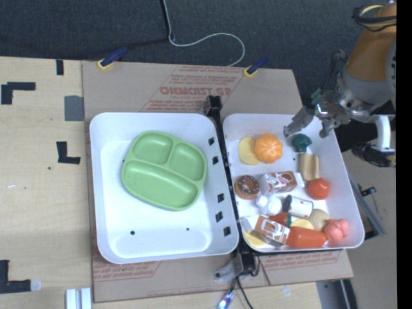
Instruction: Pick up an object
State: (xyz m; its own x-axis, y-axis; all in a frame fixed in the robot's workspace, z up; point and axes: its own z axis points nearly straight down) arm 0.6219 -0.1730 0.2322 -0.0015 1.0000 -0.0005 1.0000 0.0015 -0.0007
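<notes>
My gripper [313, 126] hangs over the far right corner of the right bin [353, 201], open, with nothing between its fingers. A small teal object [301, 141] lies just below it. Close by are an orange [268, 147] on a yellow disc [246, 150] and a bread roll [309, 166]. Nearer the front lie a red tomato [318, 188], a chocolate donut [246, 186], a small brown packet [281, 181], a white bottle [275, 205] and a long red vegetable [306, 238].
A green divided plate [165, 169] lies in the left bin [106, 224]. A black clip strip [220, 172] runs along the shared wall between the bins. Both bins rest on cardboard [187, 89]. A white cable [206, 40] loops at the back.
</notes>
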